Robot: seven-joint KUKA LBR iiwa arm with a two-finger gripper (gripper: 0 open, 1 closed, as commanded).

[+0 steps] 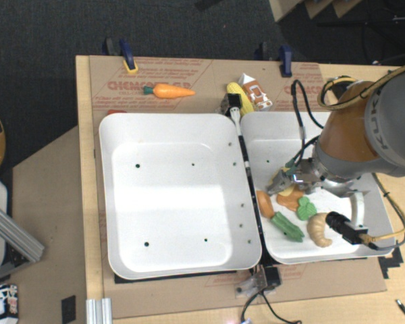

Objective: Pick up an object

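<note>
My gripper [288,181] hangs low in the right bin [277,137], right over a cluster of toy foods at its front. The cluster holds an orange piece [264,202], an orange-tan piece [289,198] directly beneath the fingers, a light green lump [306,209], a green pickle-like piece [287,226] and a tan croissant [318,230]. The wrist and the grey-and-orange arm [354,137] cover the fingertips, and nothing shows between the fingers.
The left bin [169,194] lies beside the right one. Behind the bins on the cardboard lie a toy carrot [169,92], a yellow corn piece [237,94] and a small carton [256,94]. Blue clamps [285,61] hold the board's back edge. Cables run along the right.
</note>
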